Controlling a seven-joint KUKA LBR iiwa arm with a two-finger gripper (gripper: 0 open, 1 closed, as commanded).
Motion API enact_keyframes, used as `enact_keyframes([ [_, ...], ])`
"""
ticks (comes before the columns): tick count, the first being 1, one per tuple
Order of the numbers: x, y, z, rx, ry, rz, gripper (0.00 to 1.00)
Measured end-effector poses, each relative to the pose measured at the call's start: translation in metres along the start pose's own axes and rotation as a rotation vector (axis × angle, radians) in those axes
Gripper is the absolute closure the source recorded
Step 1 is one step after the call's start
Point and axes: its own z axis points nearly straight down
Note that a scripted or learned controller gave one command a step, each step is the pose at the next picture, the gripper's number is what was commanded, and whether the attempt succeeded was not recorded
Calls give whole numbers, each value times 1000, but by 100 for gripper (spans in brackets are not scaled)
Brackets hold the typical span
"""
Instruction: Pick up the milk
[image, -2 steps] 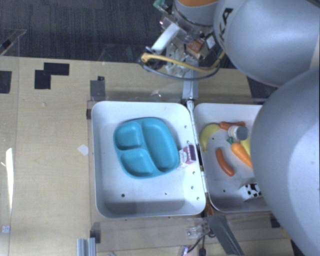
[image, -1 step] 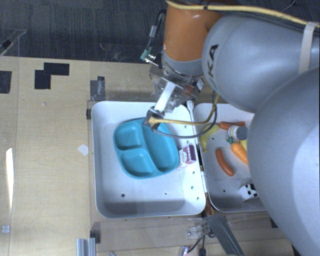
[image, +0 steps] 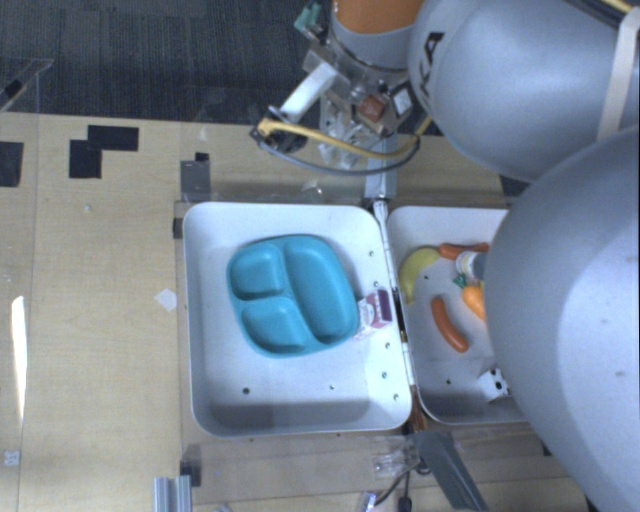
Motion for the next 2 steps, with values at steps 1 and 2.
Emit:
enact_keyframes([
  [1, -45, -57, 2, 1, -2, -646, 100],
  [2, -66, -95, 59, 2, -4, -359, 100],
])
